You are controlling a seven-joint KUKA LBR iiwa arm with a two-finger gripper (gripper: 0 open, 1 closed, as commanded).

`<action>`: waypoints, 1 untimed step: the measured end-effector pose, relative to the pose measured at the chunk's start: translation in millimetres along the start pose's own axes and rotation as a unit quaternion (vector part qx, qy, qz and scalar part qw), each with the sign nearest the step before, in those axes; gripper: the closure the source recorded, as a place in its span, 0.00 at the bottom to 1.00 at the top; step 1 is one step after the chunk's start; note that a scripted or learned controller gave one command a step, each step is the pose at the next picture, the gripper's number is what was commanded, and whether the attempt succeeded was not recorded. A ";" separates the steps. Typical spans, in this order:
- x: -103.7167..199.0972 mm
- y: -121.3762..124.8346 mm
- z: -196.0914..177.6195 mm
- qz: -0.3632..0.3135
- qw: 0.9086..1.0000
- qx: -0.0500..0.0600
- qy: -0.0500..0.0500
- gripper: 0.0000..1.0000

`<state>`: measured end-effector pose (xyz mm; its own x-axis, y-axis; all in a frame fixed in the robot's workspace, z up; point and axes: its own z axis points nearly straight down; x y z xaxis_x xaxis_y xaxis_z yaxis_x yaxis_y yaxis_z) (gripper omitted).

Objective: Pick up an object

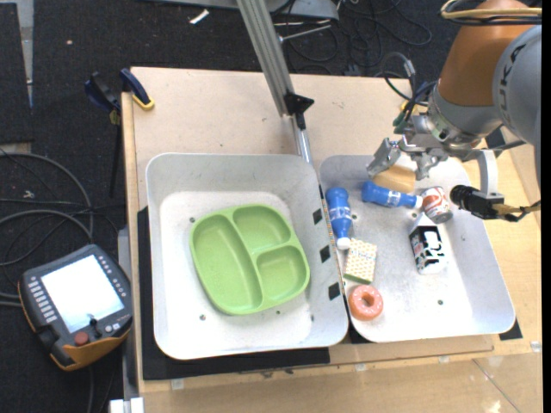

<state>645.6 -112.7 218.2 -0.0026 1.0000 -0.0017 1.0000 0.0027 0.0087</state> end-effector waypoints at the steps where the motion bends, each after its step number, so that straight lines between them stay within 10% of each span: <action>1: 0.2 1.2 -23.8 0.000 1.000 0.002 0.000 1.00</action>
<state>646.6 -112.5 242.0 -0.0024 1.0000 -0.0008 1.0000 0.0024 0.0043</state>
